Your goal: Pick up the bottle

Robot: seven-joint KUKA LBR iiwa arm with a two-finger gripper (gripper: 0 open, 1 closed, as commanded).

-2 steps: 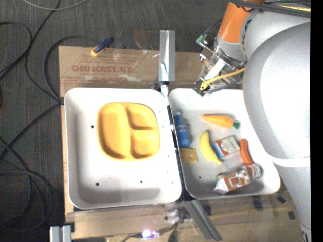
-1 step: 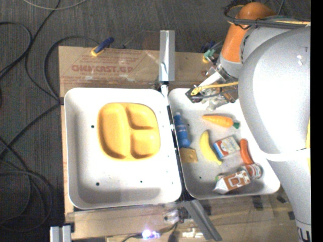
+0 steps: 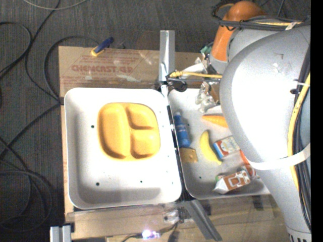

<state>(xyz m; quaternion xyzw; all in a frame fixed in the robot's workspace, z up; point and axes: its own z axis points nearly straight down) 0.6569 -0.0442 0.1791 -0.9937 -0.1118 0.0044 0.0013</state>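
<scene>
We see a bench w/ a cardboard sheet point(image 3: 108, 67) under two white bins, dark carpet and loose cables point(image 3: 22, 150) around it. Left bin point(image 3: 83, 185) holds a yellow divided tray point(image 3: 129, 130). Right bin point(image 3: 199, 178) holds the blue bottle point(image 3: 180, 130), lying along its left wall, near a brown square piece point(image 3: 189, 156), a banana point(image 3: 208, 146), a carrot point(image 3: 216, 120) and two small cartons point(image 3: 233, 180). The grey arm point(image 3: 267, 115) covers most of the right bin's right side, so items there are partly cut off. Gripper point(image 3: 208, 96) sits at the bin's top edge, well apart from the bottle; too cluttered there, can't tell its state.
</scene>
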